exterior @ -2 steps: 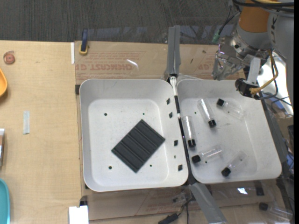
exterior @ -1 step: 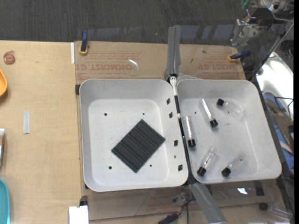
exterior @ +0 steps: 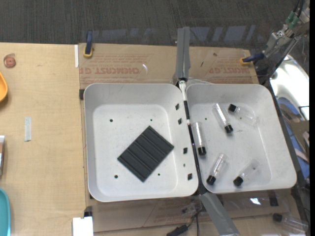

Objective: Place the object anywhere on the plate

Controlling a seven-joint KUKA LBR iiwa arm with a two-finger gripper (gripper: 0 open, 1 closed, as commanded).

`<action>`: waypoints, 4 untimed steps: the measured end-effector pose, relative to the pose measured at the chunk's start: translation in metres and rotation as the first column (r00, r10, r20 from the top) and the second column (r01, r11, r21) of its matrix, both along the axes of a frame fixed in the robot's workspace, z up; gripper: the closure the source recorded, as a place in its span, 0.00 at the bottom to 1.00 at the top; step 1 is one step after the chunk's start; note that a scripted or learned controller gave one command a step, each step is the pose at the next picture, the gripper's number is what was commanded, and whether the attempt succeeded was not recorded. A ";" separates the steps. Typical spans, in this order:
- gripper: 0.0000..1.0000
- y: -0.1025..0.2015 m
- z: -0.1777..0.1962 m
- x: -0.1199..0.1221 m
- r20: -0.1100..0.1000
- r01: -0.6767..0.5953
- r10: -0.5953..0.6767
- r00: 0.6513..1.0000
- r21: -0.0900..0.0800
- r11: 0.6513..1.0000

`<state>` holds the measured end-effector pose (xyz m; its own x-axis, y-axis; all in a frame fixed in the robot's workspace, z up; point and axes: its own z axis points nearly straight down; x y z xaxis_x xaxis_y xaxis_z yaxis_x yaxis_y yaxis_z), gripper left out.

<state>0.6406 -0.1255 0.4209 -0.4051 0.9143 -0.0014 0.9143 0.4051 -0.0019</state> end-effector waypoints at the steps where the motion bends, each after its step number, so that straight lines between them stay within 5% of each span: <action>1: 1.00 -0.030 0.021 -0.003 0.003 -0.489 0.489 0.872 -0.001 0.872; 2: 1.00 0.064 -0.056 0.012 0.002 -0.721 0.721 0.693 0.001 0.693; 3: 1.00 0.047 -0.019 -0.034 0.002 -0.922 0.922 0.387 -0.001 0.387; 4: 1.00 0.047 -0.006 0.009 0.003 -0.992 0.992 -0.128 -0.003 -0.128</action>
<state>0.6497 -0.0788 0.4144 -0.8551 -0.5184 -0.0051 -0.5184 0.8551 -0.0007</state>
